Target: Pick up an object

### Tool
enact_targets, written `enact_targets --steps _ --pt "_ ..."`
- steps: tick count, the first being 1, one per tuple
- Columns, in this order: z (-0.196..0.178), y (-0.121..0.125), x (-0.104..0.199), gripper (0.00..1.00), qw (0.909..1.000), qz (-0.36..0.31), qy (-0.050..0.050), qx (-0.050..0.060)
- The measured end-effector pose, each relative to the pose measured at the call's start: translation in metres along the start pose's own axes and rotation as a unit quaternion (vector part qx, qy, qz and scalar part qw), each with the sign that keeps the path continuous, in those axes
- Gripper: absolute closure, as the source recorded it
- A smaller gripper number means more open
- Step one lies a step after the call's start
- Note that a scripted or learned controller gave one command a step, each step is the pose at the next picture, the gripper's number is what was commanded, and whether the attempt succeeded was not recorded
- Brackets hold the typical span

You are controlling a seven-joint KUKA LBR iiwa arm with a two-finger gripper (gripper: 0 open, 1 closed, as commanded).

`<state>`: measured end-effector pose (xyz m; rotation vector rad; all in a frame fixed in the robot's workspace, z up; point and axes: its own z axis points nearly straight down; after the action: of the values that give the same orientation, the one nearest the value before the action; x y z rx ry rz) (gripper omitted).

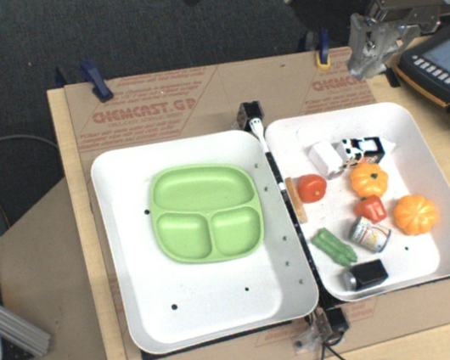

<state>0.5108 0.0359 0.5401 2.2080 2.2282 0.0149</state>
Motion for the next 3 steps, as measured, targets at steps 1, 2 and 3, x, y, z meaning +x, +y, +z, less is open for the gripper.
enact_targets --steps 1,2,3 --pt "0.004 -0.031 0.075 1.0 1.0 -0.001 -0.001 0.006" --pt "0.021 -0.032 0.024 1.0 0.9999 0.007 -0.002 0.006" --pt "0.009 -0.031 0.028 1.0 1.0 0.005 -0.002 0.004"
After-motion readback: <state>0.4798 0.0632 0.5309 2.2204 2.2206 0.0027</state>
